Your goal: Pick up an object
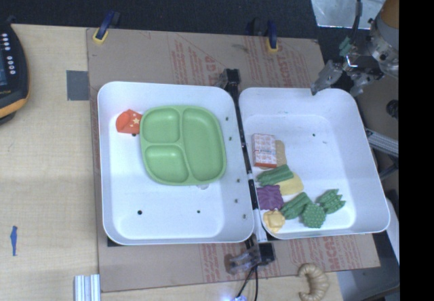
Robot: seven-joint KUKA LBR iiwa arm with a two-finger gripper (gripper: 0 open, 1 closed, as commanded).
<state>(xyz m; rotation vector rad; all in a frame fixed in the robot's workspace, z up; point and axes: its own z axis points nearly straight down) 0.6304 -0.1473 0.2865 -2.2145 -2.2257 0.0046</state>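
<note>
I see the toy foods heaped along the right bin's (339, 116) near edge and left wall: a striped pink wafer block (264, 150), a purple grape cluster (269, 196), knobbly green vegetables (313, 214) and a yellow piece (274, 219) (all look like matte plastic). The gripper (330, 78) hangs over that bin's far right corner, holding nothing; I cannot tell its spread. In the left bin (122, 218), a smooth green divided plate (183, 144) lies beside a red piece (127, 121).

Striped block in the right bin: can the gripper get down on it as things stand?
Probably yes. The striped block lies top-exposed, nothing stacked on it; the gripper sits above the bin's far corner. The bin wall beside it may crowd one finger.
</note>
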